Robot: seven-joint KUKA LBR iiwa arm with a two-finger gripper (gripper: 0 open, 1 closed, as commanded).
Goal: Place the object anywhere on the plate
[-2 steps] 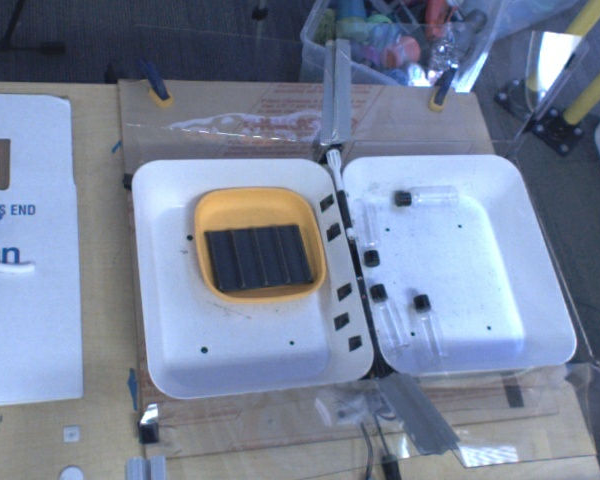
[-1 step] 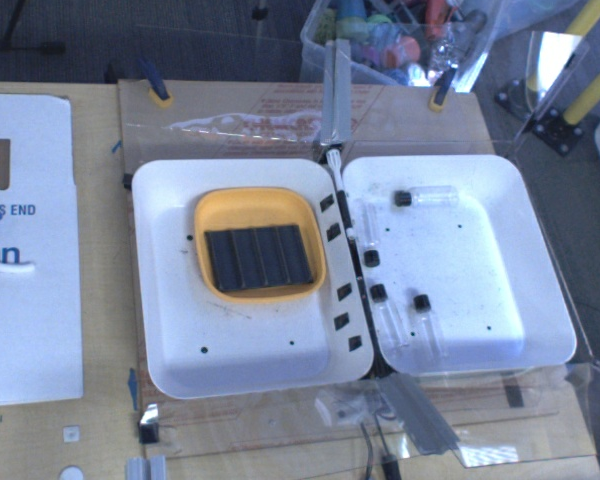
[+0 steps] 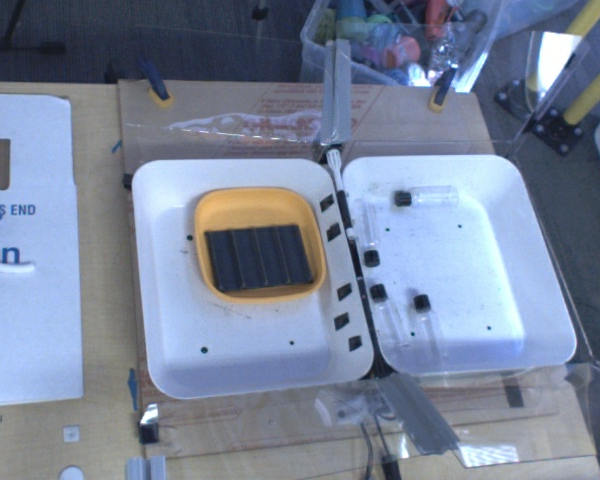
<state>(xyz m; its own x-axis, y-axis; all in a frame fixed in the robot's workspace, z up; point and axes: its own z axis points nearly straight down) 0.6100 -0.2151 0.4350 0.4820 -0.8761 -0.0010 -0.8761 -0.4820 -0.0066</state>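
So the yellow plate (image 3: 208,230) is sitting in the left bin (image 3: 170,338), a bit toward the back and roughly centred side to side; the dark ribbed slab (image 3: 259,257) is lying flat on it, taking up most of the plate's middle, with its long side running left to right; it's looking fully on the plate, with yellow rim showing on every side.

The right bin (image 3: 500,268) is holding a few small bits; a clear little tube (image 3: 425,198) with a black cap is lying near the back, and three small black-capped pieces (image 3: 420,303) are sitting toward the left side, close to where the two bins are meeting; they're too small to make out properly.

Claw apart or together? Honestly can't tell.

Behind the bench a clear tub (image 3: 410,18) is sitting full of colourful stuff; a white board (image 3: 25,298) with some printing on it is lying to the left of the bins.
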